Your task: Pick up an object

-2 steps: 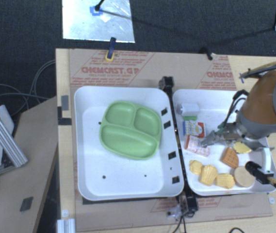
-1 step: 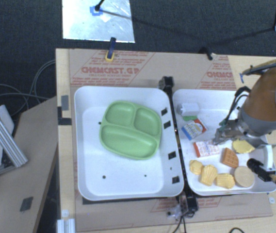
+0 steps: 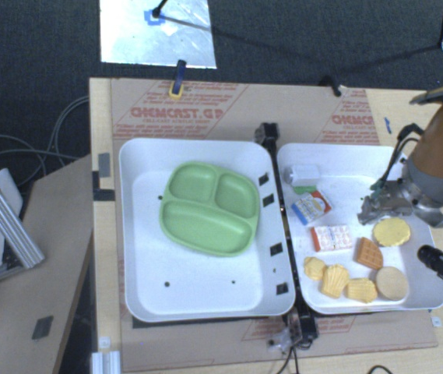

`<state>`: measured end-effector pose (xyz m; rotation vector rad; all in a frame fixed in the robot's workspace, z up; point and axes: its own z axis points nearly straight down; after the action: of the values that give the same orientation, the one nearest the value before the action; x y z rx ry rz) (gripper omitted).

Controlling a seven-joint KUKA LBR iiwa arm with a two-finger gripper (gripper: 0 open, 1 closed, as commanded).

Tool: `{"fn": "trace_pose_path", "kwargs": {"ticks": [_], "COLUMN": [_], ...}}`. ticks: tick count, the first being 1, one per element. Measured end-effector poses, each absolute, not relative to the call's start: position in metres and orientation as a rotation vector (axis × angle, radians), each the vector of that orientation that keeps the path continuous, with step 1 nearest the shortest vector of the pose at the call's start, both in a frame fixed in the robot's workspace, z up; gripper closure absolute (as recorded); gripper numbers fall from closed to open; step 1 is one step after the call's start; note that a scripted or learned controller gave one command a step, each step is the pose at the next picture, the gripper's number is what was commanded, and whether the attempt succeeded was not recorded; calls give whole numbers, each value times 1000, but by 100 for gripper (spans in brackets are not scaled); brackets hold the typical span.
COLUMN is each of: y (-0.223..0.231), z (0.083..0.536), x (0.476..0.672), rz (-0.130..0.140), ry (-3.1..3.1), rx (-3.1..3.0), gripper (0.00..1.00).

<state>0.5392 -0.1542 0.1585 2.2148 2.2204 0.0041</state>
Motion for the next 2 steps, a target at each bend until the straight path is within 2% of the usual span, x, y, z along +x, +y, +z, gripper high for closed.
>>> {"fn": "trace_pose_path", "kwargs": {"ticks": [1, 2], "y": [-149, -149], "z": [221, 224], "x": [543, 544], "rz": [7, 2], "ry": [2222, 2224], "rx": [2211, 2215], "gripper": [100, 100]}}
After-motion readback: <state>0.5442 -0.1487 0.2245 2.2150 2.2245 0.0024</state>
